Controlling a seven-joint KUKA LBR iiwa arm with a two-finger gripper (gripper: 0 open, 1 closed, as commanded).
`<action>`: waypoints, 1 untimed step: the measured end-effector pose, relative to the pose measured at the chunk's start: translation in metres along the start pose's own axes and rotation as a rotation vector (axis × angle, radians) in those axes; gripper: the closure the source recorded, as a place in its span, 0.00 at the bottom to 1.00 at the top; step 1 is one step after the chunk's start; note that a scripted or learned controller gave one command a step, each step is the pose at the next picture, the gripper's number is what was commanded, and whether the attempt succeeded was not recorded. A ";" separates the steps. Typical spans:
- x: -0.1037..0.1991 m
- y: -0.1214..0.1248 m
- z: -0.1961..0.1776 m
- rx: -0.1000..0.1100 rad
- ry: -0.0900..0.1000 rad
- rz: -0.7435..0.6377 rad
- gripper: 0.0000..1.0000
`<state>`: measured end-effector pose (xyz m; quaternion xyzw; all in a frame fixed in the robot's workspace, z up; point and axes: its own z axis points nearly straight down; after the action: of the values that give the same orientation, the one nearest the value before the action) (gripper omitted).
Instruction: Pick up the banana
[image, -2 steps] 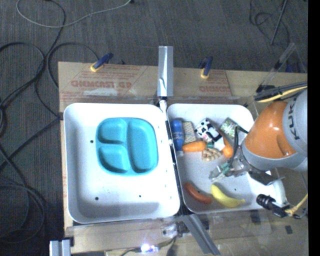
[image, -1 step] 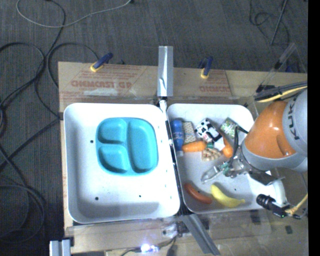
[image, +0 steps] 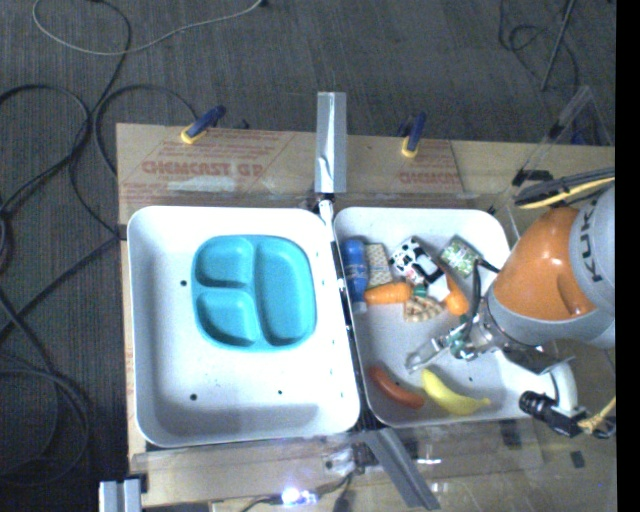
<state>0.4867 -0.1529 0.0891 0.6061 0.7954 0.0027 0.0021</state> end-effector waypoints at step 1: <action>-0.001 0.002 -0.010 -0.005 -0.003 0.001 1.00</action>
<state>0.4888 -0.1532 0.0990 0.6065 0.7951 0.0038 0.0048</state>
